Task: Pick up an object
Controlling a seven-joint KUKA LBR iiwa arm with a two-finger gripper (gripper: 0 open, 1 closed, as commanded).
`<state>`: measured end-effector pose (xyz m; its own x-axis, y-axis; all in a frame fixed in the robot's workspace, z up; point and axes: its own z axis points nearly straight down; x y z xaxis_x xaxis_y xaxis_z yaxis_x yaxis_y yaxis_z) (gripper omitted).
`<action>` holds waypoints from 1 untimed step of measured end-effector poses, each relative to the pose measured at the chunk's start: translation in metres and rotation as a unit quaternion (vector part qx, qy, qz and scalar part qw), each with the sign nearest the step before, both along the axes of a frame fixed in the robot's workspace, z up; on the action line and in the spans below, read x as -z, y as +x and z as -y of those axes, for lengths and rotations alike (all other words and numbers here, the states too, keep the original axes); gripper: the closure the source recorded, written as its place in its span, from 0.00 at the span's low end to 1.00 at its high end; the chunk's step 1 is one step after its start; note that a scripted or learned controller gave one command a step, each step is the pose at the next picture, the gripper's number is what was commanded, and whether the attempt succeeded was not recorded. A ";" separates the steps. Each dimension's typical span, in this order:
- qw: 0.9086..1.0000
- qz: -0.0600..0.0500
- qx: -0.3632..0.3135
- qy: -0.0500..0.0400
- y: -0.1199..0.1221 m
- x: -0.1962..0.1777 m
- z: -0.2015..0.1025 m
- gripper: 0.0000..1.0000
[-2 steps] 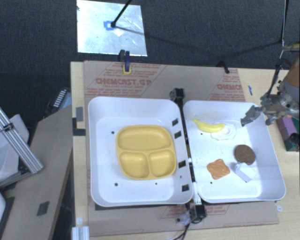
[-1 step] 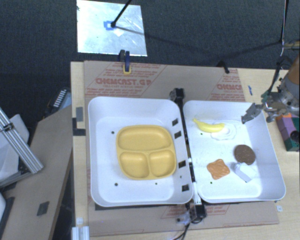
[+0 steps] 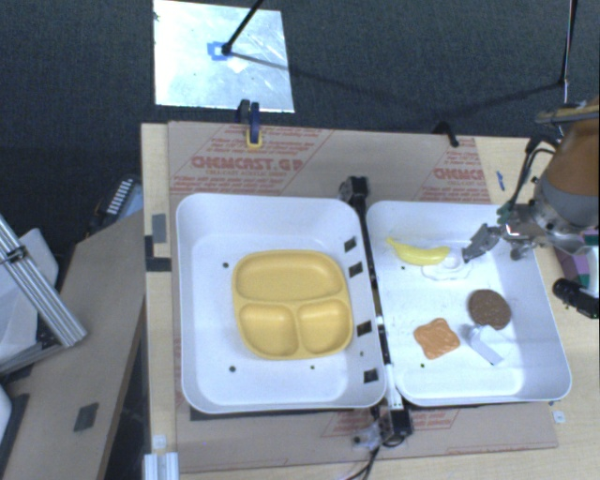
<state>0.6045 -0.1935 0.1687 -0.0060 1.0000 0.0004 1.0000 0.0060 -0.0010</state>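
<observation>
Even, fairly bright overhead light, soft short shadows. White bins (image 3: pixel 281 211) near blown out, little surface detail. Glare on the shiny sheet (image 3: pixel 223 58) at top. Dark floor (image 3: pixel 66 84) underexposed. Overall low-res and slightly soft; arm (image 3: pixel 567 183) at right edge blurred.

A dark, speckled carpet floor (image 3: pixel 394 56) spreads behind the bench. On it, beyond the bench's far left corner, lies a shiny square silver sheet (image 3: pixel 223 58) with a bit of blue tape (image 3: pixel 217 50) and a thin black rod (image 3: pixel 246 22) slanting over it. The pale wooden bench top (image 3: pixel 157 178) carries a brown cardboard sheet printed in red letters (image 3: pixel 281 155), clamped at its far edge by a yellow and black clip (image 3: pixel 251 124). Off the left edge stands a ribbed aluminium rail (image 3: pixel 36 291).
</observation>
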 end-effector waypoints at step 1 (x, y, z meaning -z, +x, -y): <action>1.000 0.000 0.000 0.000 0.004 0.042 -0.001 0.00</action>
